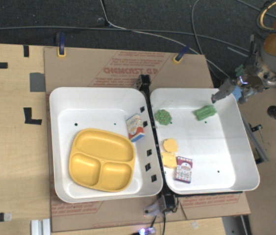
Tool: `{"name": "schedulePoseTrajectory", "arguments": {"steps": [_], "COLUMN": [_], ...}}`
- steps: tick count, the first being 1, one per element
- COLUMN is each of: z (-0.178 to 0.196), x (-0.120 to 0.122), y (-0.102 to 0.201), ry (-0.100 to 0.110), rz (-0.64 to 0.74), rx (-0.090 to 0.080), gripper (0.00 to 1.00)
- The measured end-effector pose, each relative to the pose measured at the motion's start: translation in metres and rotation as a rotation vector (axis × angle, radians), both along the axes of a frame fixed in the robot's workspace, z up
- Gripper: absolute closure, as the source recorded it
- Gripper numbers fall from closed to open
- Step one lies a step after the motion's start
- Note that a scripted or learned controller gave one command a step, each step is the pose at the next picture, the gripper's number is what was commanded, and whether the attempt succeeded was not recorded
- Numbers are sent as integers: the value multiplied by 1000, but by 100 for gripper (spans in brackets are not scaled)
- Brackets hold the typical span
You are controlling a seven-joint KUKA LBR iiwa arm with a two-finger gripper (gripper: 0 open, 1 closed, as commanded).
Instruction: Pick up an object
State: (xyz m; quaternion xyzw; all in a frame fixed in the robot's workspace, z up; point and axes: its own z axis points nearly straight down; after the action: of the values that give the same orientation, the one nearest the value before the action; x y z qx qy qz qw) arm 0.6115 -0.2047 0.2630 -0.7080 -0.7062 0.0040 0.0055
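The grasp is not yet made: the jaws (222, 95) are hovering at the right bin's (245, 180) far right rim, carrying nothing, and I cannot tell whether they are apart. Just below-left of them a green block (205, 113) is lying flat, nearest candidate. Further left a green bumpy ball (163, 117) is sitting.
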Motion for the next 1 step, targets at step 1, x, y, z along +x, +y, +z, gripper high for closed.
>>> {"name": "schedulePoseTrajectory", "arguments": {"steps": [1], "z": [8], "x": [2], "y": [1], "ry": [-12], "rz": [4], "rx": [-3], "gripper": [0]}}
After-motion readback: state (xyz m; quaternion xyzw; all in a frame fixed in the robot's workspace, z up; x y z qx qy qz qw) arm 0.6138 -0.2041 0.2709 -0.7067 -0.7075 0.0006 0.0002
